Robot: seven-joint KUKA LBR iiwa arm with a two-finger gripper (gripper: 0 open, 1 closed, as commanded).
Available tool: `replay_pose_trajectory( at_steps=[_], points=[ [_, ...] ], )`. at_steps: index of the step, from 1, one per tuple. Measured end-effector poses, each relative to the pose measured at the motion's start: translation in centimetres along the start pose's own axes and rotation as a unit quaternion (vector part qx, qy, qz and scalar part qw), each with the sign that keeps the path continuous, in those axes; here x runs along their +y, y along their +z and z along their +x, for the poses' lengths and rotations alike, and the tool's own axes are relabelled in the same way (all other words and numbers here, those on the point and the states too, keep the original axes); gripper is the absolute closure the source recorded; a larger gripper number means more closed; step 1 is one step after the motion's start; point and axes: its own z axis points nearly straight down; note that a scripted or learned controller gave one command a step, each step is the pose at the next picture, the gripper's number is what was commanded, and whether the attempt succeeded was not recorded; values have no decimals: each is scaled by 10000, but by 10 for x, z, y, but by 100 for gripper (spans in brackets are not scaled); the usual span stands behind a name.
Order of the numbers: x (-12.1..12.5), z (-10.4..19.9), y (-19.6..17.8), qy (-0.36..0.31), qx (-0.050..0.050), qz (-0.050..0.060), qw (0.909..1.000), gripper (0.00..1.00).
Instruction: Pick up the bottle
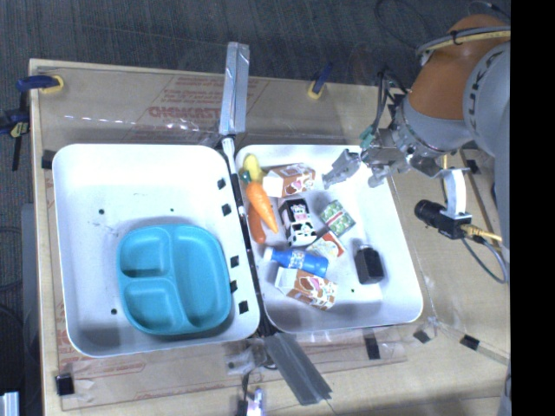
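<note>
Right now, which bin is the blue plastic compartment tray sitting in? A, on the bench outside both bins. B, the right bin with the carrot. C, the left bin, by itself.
C: the blue plastic compartment tray lies alone in the left shallow white bin, while the orange carrot and the other small items lie in the right shallow white bin.

Red lettering runs upside down across the clear sheet (pixel 186 102) on the table (pixel 113 81), just behind the bins, too faint to read. The small cartons (pixel 295 180) carry print that blurs out too.
</note>
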Motion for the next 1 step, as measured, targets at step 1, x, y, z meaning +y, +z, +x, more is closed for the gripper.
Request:
replay_pose_trajectory(
  at_steps=[1],
  points=[
    [-37, 28, 113, -762, -1, 1, 9971, 0]
  ],
)
